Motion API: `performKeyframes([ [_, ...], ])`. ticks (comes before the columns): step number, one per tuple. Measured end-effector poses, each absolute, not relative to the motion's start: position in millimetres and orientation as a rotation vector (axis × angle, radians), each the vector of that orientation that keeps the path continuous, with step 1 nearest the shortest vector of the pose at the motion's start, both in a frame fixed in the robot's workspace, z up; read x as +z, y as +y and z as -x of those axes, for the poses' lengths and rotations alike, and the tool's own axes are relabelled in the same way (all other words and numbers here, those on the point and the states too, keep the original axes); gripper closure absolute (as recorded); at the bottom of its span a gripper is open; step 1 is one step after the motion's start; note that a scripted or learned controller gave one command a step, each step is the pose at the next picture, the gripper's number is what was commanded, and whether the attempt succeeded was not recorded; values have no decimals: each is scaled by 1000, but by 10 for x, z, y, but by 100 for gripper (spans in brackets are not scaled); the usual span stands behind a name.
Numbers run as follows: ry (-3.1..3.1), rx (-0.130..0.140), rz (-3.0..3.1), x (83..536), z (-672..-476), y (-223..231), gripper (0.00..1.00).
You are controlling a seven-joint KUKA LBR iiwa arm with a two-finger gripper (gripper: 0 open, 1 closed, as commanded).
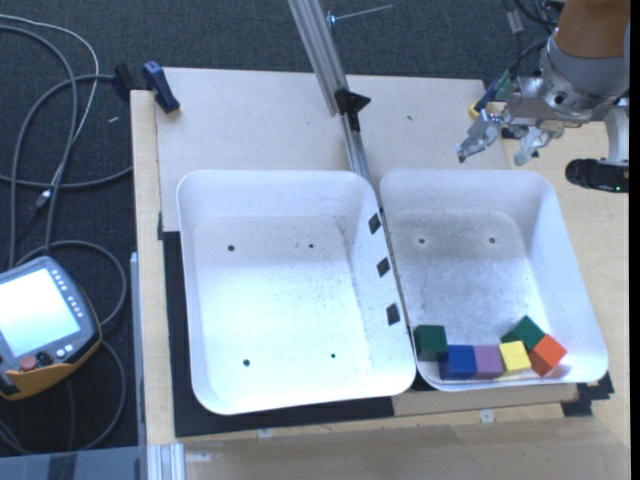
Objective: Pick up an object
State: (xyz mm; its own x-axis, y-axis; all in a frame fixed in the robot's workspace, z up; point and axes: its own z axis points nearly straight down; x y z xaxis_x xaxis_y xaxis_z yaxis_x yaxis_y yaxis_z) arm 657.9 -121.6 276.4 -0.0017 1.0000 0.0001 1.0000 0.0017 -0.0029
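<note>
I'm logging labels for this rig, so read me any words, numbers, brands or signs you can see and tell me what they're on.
No text can be read in this view.
The teach pendant screen glows blank white; anything on it is washed out.
The blocks, such as the blue block, have plain faces.
The right bin and left bin carry only dark specks, no lettering.

one fixed camera was mounted above the bench (250,108) and looked down at a slant, far enough off to take in both white bins whole. the left bin (200,198) lay well to the left of the claw (507,140) and lower in frame; the right bin (560,218) sat directly below it. the claw hung near the top right corner, the arm (590,28) entering from the right above it. dark floor (70,98) ran along the left, far from the claw.
</note>
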Motion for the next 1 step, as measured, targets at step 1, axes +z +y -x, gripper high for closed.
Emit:
performKeyframes([
  [1, -2209, 12, 2224, 1877, -6413, -1984, 0],
])
